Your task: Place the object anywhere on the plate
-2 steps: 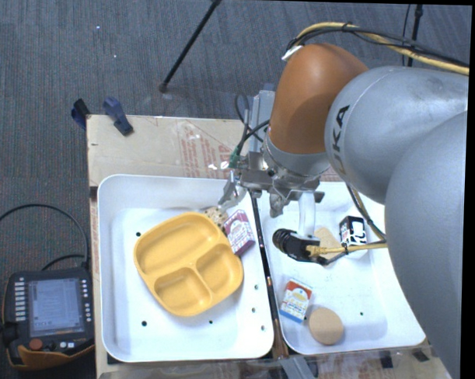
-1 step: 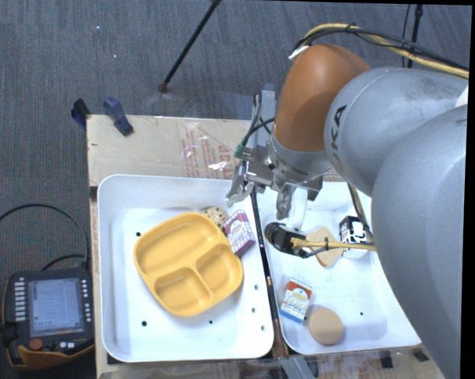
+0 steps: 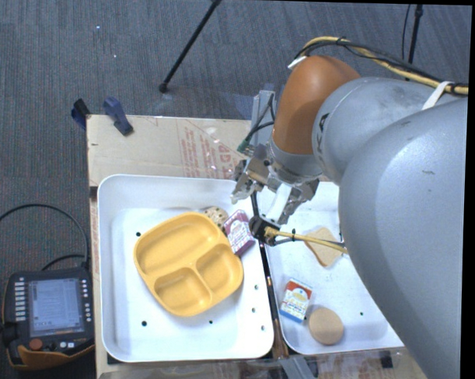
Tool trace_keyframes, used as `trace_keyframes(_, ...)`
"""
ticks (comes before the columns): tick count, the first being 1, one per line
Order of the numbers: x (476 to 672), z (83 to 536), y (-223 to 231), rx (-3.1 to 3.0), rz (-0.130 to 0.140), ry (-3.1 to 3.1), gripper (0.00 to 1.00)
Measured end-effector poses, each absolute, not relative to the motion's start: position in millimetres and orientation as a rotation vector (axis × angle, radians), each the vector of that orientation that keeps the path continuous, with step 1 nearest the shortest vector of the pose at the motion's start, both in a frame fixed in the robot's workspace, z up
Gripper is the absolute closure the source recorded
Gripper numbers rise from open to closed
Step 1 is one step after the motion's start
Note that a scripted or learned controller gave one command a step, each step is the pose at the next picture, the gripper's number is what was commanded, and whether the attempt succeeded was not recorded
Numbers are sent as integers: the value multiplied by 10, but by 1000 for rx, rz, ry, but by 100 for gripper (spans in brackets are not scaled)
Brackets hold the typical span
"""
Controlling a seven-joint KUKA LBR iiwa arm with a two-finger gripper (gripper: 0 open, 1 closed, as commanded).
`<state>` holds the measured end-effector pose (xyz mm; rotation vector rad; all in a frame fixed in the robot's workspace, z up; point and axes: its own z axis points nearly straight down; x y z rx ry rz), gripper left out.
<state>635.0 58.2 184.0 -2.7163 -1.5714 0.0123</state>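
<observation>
Yellow plate [image 3: 188, 265] glossy plastic; bins [image 3: 112, 219] smooth white plastic.

A teach pendant [image 3: 48, 309] is lying on the grey carpet [image 3: 39, 77] left of the desk [image 3: 165, 147], its cable looping behind. 2 blue clamps [image 3: 116, 114] are sitting at the desk's far left corner. A black tripod leg [image 3: 188, 43] is slanting across the carpet.

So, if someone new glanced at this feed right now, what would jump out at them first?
Probably the big grey arm with its orange band, filling the right side, its gripper hanging over the divide between the two bins. Next, the bright yellow three-compartment plate in the left bin, with a small maroon packet against its upper right rim. In the right bin lie a wooden spoon, a small red-and-white box and a tan round object.
</observation>
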Motion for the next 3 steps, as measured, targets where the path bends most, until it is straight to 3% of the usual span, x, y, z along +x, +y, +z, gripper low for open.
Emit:
trace_keyframes(1,5891,1842,530,-2877,13,-1252,0)
trace_keyframes(2,6040,1920,1339,-3111,9,-435,0)
trace_keyframes(3,5709,2501,975,-3122,10,-358,0)
